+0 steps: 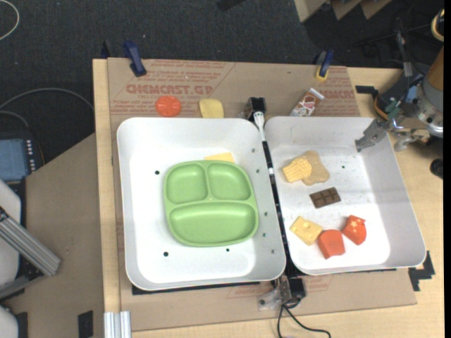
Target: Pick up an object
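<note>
Camera view: looks down on the worktop [211,83] with two white bins side by side; the arm comes in at the right edge.
Pincer [369,138]: poised at the upper right rim of the right bin [394,189], grey tip pointing down and to the view's left; nothing shows between its parts, and whether it is released or clenched I cannot tell.
Candidate objects: all in the right bin — a yellow waffle piece [297,168] touching a tan biscuit [316,169], a brown chocolate bar [325,198], a yellow cheese block [306,229], and two red pieces [331,243] [354,229].
Key relation: the waffle and biscuit lie nearest, toward the view's left and a little below the pincer; the chocolate bar's long axis runs roughly left to right.
Left bin [141,189]: holds a green divided plate [210,203], well apart from the pincer.
Judgement: the reach has not yet closed on anything.
</note>
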`<state>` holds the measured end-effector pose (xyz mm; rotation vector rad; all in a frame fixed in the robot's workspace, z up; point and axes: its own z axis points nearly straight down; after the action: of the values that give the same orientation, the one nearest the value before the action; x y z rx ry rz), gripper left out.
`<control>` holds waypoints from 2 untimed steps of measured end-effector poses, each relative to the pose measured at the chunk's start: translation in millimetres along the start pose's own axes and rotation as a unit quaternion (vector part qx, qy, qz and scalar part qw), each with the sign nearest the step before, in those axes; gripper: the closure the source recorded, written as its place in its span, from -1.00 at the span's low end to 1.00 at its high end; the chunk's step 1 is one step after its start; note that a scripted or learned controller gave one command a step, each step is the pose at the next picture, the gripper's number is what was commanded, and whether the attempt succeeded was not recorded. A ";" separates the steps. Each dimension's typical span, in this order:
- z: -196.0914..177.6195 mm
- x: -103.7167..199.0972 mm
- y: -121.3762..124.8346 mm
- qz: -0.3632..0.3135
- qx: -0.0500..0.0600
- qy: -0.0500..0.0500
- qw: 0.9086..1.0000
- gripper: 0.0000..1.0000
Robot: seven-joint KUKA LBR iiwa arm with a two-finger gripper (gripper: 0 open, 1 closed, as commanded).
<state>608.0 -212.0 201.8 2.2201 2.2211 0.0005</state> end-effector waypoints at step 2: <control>98.1 70.6 -46.4 0.000 -0.002 -0.001 1.000 1.00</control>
<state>561.7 -141.5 103.6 2.2181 2.2172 0.0039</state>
